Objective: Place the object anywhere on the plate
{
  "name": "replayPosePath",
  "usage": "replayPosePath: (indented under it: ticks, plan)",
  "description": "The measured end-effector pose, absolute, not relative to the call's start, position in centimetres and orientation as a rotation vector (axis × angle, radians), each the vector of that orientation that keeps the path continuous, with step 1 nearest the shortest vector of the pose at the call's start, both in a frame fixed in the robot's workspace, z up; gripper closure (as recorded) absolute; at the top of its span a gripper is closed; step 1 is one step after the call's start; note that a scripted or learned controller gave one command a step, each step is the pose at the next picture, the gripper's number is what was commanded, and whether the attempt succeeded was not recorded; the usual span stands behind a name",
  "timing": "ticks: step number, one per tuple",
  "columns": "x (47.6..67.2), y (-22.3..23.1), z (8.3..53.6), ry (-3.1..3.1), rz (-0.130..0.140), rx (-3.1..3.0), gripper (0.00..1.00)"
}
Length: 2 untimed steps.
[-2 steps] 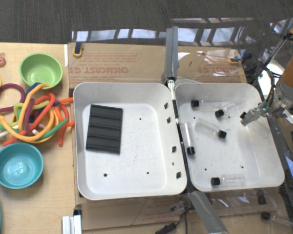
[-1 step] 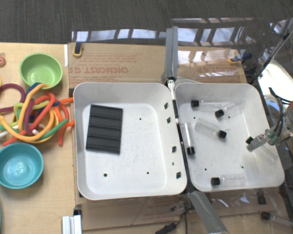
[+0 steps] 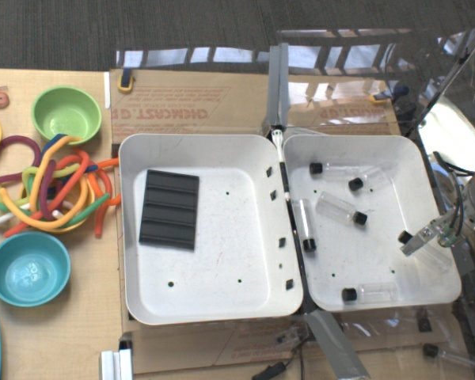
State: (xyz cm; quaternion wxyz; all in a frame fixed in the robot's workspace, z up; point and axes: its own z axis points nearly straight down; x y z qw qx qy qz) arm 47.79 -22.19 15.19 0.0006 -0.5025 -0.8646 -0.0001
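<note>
Camera view first: the claw [image 3: 418, 242] sits low at the right rim of the right bin [image 3: 427, 172], a small grey piece with a black tip; whether it is wide or narrow I cannot tell, since it is too small and partly lost against the bin wall. Several clear vials with black caps lie in that bin, all to the claw's left. The nearest, a vial [image 3: 342, 210], lies tilted left of the claw and a little farther from the camera. Another vial [image 3: 370, 294] rests below and left of the claw, near the bin's front wall. A third [image 3: 305, 224] lies along the divider, well to the claw's left. Two more [image 3: 340, 170] sit up and left, possibly touching, though glare blurs them. Far left of the claw, in the left bin [image 3: 142, 291], lies the ridged black plate [image 3: 169, 209], flat and apart from every vial.
</note>
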Motion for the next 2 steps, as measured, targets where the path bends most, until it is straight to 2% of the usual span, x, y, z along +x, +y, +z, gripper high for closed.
replayPosePath:
  ticks: [1, 2]
  plan:
    - [53.2, -22.2, 20.8, -2.629, 0.001, -1.724, 1.0]
    - [47.7, -22.2, 12.4, -2.822, -0.001, -1.375, 1.0]
